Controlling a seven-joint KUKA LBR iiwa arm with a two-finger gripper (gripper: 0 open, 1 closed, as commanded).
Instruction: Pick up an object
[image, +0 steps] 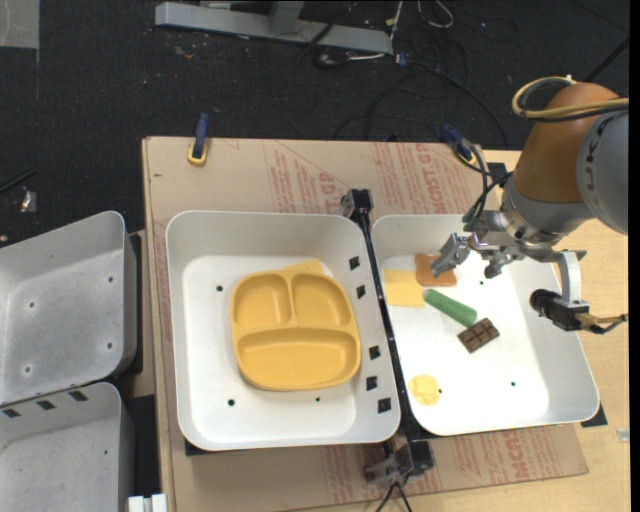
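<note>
Camera view shows our gripper right of centre, spread above the right bin, beside the orange piece. We judge approach; next, descend and close.

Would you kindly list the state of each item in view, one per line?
Yellow divided tray: upright, flat in left bin.
Orange piece: right bin, at the tool.
Green stick: lying flat.
Brown block: flat, beside the stick.
Small yellow piece: lying apart.
</note>
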